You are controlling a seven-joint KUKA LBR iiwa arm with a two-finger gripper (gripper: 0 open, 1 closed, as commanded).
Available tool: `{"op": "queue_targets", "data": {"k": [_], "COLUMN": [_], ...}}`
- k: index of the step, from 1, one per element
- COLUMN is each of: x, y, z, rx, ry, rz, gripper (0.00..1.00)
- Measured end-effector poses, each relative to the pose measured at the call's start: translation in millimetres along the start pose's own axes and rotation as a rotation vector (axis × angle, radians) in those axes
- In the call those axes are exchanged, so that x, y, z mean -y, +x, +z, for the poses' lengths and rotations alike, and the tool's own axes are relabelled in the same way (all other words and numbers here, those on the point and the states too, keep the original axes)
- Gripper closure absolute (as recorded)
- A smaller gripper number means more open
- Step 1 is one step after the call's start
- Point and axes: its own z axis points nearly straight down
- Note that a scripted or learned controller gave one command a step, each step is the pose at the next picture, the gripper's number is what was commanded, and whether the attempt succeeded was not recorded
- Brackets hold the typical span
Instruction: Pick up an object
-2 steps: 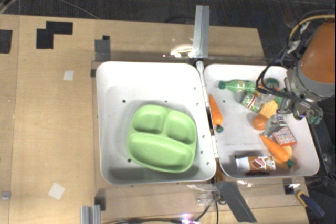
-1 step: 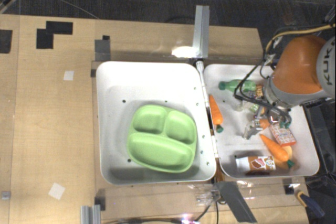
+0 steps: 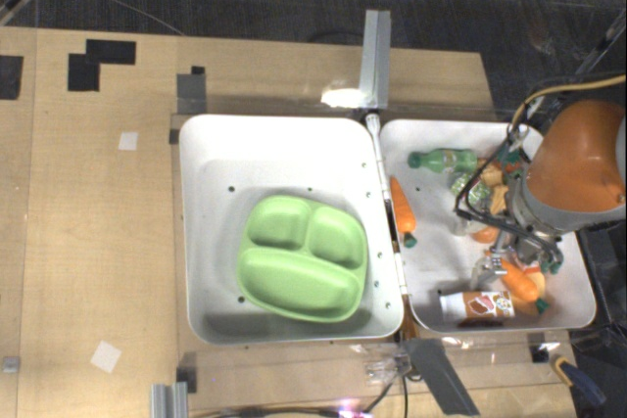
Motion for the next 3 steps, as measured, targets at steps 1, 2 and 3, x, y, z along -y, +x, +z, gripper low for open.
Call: {"op": "queue_targets", "data": {"k": [1, 2, 3], "x": [-36, -29, -11], "y": [-15, 24, -55], "z": [1, -3, 2], "rx": [0.009, 0.03, 0.008], "ry": [0.0, 0.002, -0.001], "rz": [0.002, -0.018, 0.017], "gripper": [0.0, 0.0, 0.0]}}
